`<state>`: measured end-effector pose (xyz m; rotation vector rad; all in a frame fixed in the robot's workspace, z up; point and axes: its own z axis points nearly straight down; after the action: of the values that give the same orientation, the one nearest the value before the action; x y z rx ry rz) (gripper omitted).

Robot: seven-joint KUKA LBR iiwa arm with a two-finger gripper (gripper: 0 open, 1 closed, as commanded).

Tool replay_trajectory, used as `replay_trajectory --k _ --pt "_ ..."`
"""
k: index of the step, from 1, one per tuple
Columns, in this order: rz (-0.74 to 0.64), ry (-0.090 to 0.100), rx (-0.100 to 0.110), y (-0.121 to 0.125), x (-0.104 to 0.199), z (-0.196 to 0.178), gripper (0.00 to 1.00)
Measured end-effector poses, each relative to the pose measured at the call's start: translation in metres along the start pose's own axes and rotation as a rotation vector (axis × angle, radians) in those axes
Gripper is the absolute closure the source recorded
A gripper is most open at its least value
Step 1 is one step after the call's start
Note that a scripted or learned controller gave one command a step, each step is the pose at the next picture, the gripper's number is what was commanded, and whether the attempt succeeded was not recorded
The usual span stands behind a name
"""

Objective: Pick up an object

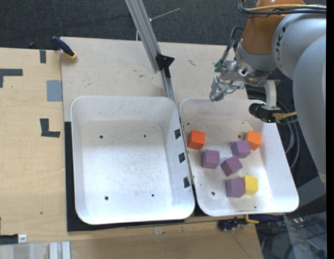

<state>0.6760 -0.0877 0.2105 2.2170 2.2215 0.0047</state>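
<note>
The gripper (217,94) is hanging over the far rim of the right bin (274,198), its tips pointing down, and whether the jaws are spread or pressed together I cannot tell; nothing is showing between them. It is sitting high and off to the far edge, probably because that leaves the blocks unobstructed before a descent.

Below it, the blocks are lying loose on the bin floor. An orange cube (196,140) is sitting nearest the gripper, alone by the wall shared with the other bin, with free space on its sides, which makes it look like the easiest pick. A second orange block (254,139) is touching a purple block (240,148) toward the right wall. Two more purple ones (210,158) (231,165) are resting near each other in the middle, and a fourth purple block (235,187) is pressing against a yellow block (251,184) at the near side; such pairs are leaving little room for a finger between them.

The left bin (80,144) is lying just beside, rims touching. The task is not yet under way beyond positioning.
</note>
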Motion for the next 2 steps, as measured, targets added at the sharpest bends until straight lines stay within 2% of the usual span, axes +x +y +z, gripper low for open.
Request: replay_trajectory --k 1,2 --pt "-0.001 0.0 -0.001 0.003 0.011 -0.053 1.0" --pt "-0.003 0.001 0.007 -0.002 0.058 -0.041 1.0"
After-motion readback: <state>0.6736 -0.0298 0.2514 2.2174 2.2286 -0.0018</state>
